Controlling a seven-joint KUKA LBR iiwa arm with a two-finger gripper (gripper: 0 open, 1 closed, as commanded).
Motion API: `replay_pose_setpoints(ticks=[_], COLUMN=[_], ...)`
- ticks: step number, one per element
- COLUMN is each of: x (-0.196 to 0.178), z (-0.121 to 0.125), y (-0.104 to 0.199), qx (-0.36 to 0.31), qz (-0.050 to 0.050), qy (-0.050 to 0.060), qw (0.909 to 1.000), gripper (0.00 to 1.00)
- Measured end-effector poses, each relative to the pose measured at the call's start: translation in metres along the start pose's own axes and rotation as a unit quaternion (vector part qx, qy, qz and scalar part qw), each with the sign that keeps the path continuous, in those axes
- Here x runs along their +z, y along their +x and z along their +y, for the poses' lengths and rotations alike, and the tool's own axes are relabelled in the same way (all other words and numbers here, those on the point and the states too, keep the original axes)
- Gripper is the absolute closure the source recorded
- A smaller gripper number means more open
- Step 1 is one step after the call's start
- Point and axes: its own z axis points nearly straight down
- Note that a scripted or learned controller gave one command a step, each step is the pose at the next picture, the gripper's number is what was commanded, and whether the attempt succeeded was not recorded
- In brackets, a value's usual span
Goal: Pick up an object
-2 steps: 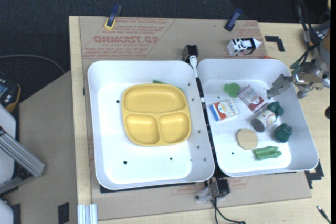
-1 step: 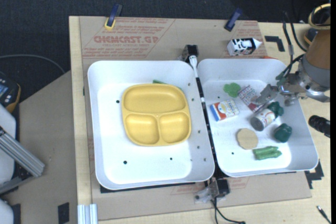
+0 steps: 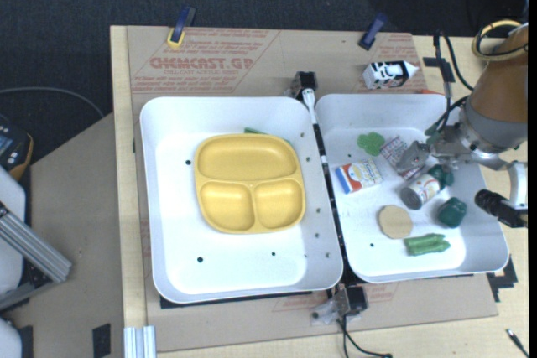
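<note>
The right bin holds several small objects: a green round piece, a grey crinkled packet, a white card with red and blue print, a grey can lying on its side, a tan disc, a dark green cup and a green pickle-shaped toy. The arm comes in from the right, its orange band above the wrist. My gripper is low in this bin, between the packet and the can, just above the can's upper end.
The left bin carries a yellow divided plate, with a green sliver showing at its far edge. A black-and-white patterned object lies on the bench behind the right bin. Blue clamps grip the bench's back edge.
</note>
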Motion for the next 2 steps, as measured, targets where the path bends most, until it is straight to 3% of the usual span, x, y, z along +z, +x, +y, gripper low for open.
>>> replay_pose_setpoints(ticks=[1, 2], x=[0.0151, 0.0081], z=[0.0016, 0.0005], y=[-0.0009, -0.0009], qx=[0.001, 0.002], qz=[-0.002, -0.002], qy=[-0.004, -0.003], qw=[1.0000, 1.0000], gripper=[0.00, 1.00])
